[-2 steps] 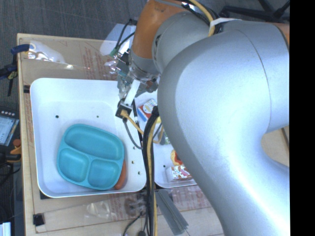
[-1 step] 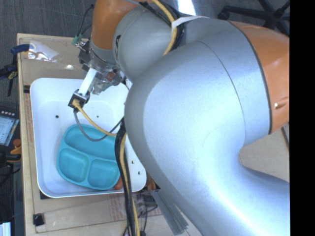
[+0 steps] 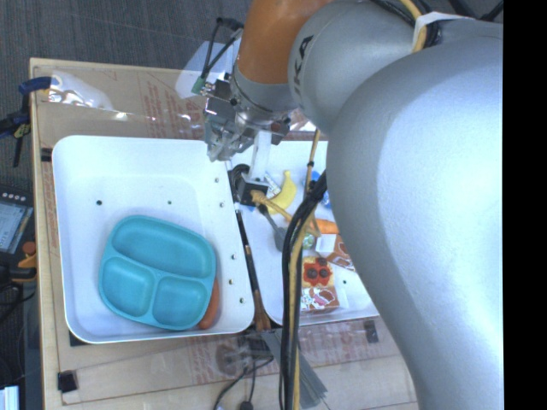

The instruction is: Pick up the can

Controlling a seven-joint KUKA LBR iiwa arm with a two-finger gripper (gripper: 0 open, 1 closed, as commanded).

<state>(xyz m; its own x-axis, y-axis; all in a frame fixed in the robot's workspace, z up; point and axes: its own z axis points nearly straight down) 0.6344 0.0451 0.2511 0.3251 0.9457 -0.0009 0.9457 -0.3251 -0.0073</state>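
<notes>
We see two shallow white plastic bins, the left bin (image 3: 128, 165) plain white with a few small dark dots on its floor. In it lies a turquoise three-part plastic tray (image 3: 158, 272), with a sliver of orange (image 3: 211, 308) showing at its lower right edge. The right bin (image 3: 265, 272) shows a yellow banana-shaped piece (image 3: 285, 195) and a red and white printed packet (image 3: 320, 284) with dark round marks. Our big arm (image 3: 410, 169) is pale grey, with an orange band (image 3: 269, 37). The bench (image 3: 171, 366) is tan, a black cable (image 3: 295, 254) running across it.
</notes>
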